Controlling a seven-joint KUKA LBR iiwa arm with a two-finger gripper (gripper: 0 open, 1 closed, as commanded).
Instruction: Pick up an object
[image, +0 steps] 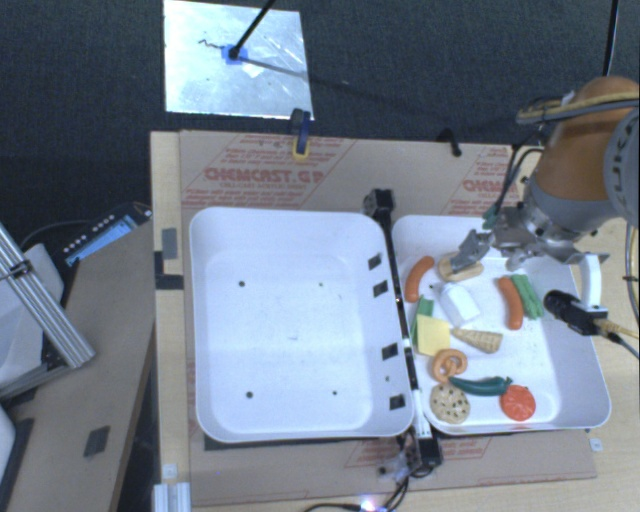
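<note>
The right bin (588, 385) holds several toy foods. Among them are an orange-red sausage (417, 278), a white block (460, 301), a yellow cheese slab (431, 335), a tan wedge (479, 340), a pretzel (449, 364), a dark green chili (483, 385), a cookie (450, 403) and a red tomato (517, 402). A second sausage (512, 301) lies beside a green piece (529, 300). My gripper (468, 255) hangs low over the bin's far left part, right above a tan bread-like piece (463, 270). Whether it touches that piece is unclear.
The left bin (197, 330) sits beside the right one, with black clips (389, 350) along the shared edge. A black part (567, 309) of the arm juts over the right bin's right side. A blue-and-yellow clamp (299, 133) stands at the board's back edge.
</note>
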